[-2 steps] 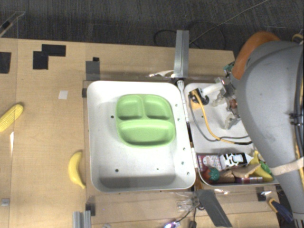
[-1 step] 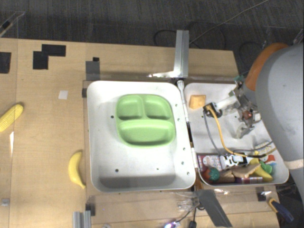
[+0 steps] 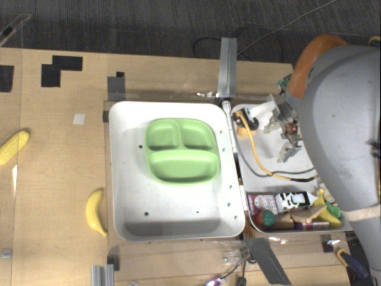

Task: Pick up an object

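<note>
**Camera view: approach over the right bin**

Candidate objects (image 3: 294,210) lie heaped at the right bin's (image 3: 256,186) near edge. Gripper (image 3: 287,140) hangs above that bin's far half, carrying nothing; its opening cannot be judged. Next, presumably: travel toward the heap, descend. Left bin (image 3: 128,159) holds a green divided plate (image 3: 181,149).

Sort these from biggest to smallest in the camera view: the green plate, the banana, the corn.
1. Green plate, clearly biggest.
2. Banana and corn look about alike, and the picture's edge cuts the corn off, so no ranking.

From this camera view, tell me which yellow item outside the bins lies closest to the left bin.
The banana, beside the left bin's lower left corner; the corn cob lies farther left.
</note>
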Controlling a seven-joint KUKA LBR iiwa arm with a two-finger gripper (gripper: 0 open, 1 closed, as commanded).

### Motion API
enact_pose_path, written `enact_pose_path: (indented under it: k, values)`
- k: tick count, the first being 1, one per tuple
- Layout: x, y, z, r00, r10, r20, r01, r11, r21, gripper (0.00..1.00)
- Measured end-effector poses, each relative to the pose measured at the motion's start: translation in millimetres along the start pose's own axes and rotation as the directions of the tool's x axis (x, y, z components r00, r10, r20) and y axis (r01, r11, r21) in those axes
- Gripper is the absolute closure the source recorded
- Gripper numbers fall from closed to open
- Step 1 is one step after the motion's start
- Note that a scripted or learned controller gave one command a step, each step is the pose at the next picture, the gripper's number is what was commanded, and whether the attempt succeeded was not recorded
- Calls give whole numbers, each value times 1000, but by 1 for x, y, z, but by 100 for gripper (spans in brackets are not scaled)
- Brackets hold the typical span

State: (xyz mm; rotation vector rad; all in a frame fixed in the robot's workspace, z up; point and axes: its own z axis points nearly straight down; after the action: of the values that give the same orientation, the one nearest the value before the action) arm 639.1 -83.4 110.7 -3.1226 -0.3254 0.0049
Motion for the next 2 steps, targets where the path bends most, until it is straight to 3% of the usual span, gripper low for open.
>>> enact_pose_path:
  k: [1,2]
  values:
    - [-8,123,26,1000,3,-4,-3,1000,-4,0]
    - [-32,118,-16,1000,1,-1,-1,1000,0,0]
